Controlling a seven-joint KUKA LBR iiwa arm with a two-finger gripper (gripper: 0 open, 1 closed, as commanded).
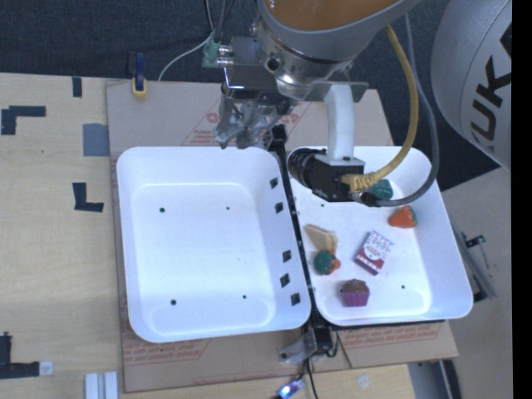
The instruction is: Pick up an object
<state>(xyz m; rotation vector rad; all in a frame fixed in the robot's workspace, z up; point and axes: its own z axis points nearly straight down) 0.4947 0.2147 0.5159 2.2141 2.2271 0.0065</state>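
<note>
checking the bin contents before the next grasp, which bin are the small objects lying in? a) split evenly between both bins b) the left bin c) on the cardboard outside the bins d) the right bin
d: the red and white box, the purple cupcake toy, the orange piece and the green and orange piece all lie in the right bin.

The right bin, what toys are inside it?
Inside the right bin lie a purple cupcake, a red-and-white box, a tan wedge, a green-and-orange ball, an orange toy and a teal toy. The arm covers the bin's far end.
</note>
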